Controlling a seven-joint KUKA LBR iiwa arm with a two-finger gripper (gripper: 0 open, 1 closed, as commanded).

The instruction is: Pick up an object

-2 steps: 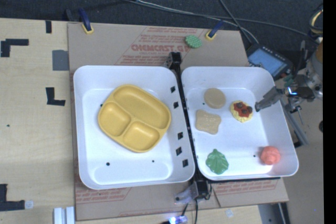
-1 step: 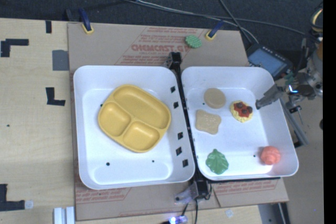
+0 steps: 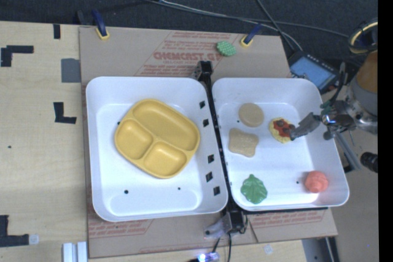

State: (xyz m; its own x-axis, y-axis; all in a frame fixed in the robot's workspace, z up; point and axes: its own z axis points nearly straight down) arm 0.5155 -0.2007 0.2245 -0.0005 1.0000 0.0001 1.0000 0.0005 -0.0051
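In the right bin (image 3: 307, 92) lie several small toy foods: a round tan cookie (image 3: 250, 114), a tan bread piece (image 3: 243, 143), a yellow and red pizza piece (image 3: 280, 129), a green leafy piece (image 3: 253, 189) and an orange-red ball (image 3: 316, 181). My gripper (image 3: 302, 128) reaches in over the bin's right wall and sits low. Its dark tip is just to the right of the pizza piece, touching it or nearly so. Nothing is visibly lifted off the bin floor.
The left bin (image 3: 101, 132) holds a yellow divided plate (image 3: 157, 138). A small green item (image 3: 226, 49) lies on the cardboard behind the bins. Cables run across the dark floor at the back. The arm's wrist (image 3: 353, 113) hangs over the right bin's right rim.
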